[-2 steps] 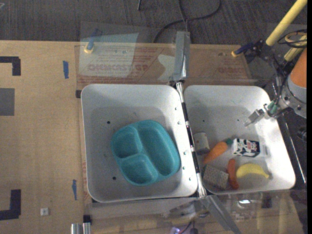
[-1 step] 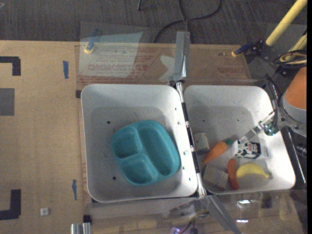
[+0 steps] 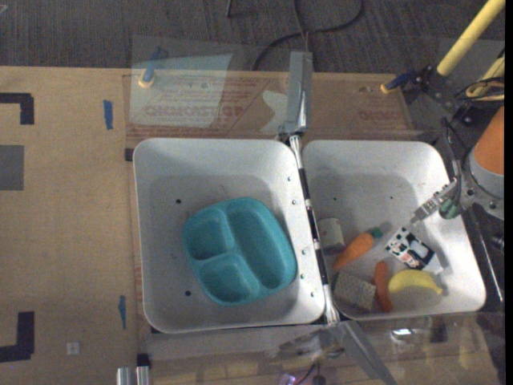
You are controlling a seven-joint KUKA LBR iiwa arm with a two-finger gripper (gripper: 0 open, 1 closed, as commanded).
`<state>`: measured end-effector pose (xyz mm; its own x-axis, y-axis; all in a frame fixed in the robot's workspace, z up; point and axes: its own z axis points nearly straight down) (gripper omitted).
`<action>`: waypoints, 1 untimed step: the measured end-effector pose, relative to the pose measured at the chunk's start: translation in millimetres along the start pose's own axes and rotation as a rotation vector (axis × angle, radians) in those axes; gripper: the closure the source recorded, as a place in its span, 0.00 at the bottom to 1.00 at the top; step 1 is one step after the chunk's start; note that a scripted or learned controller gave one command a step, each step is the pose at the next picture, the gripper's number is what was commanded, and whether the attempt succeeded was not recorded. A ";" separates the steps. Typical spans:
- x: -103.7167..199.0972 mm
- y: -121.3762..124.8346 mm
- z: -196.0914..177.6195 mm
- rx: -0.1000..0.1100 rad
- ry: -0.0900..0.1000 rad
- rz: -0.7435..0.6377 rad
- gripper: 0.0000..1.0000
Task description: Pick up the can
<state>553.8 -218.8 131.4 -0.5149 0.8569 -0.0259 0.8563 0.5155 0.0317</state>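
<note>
Though small, the can (image 3: 330,233) looks dull grey-tan.

Teal tray (image 3: 239,251) in left bin (image 3: 152,175); pincer (image 3: 426,208) over right bin (image 3: 361,163).

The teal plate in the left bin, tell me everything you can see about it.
The teal plate is a rounded, plastic-looking dish split into three compartments: one long, two smaller. It lies flat and upright on the floor of the left bin, turned at a slant, nearer the front right corner. Nothing rests in it or touches it.
</note>
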 end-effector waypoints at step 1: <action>3.0 11.0 -115.1 0.029 0.020 0.066 1.00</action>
<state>557.0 -209.9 246.7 -0.4581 0.8889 -0.0045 0.8889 0.4581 0.0039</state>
